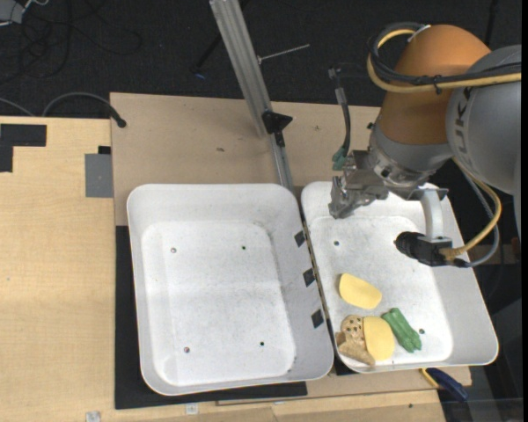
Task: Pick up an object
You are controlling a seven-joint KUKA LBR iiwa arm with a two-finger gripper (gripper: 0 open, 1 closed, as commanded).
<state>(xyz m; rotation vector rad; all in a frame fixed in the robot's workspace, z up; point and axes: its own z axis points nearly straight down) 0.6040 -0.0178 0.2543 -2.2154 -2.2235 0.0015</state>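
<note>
My gripper [341, 204] hangs over the far left part of the right bin [458, 323], its tips close above the bin floor with nothing seen between them. Nearer the camera in that bin lie a yellow oval piece [359, 291], a second yellow piece [378, 338], a green piece [402, 329] and a tan spotted piece [353, 334], bunched at the bin's front left. The gripper stands well behind these objects, apart from all of them.
The left bin [216, 284] sits beside the right one, joined by black clips [309, 276]. A slanted metal rail [246, 69] rises behind the bins. A black cable piece [421, 246] hangs from the arm over the right bin.
</note>
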